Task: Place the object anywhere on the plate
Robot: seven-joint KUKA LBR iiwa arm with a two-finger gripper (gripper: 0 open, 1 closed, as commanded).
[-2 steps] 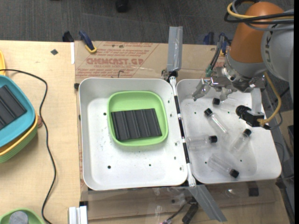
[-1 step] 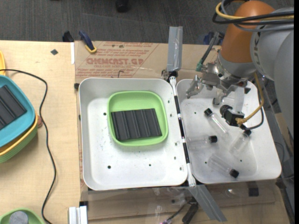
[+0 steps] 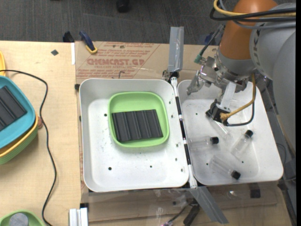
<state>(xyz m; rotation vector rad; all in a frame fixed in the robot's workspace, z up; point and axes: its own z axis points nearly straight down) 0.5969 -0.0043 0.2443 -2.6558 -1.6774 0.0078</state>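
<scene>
- Bench: you had a pale wooden top under both bins, with a brown cardboard sheet flat behind the left one and a teal tray at the bench's left edge.
- Arm: grey with its orange band, it stretched in from the right above the far side of the right bin.
- Left bin: white and shallow, it sat just beside the right bin, their rims meeting down the middle.
- Plate: green and squarish, it lay on the left bin's floor, toward the far side.
- Mat: black and ribbed, it lay flat on the plate and covered most of it.
- Gripper: it hung over the far left corner of the right bin. You could not tell whether it was wide or narrow, nor whether it held anything.
- Vials: three small clear ones with black caps lay on the right bin's floor, well apart from the plate: the middle vial, the right vial and the front vial.
</scene>
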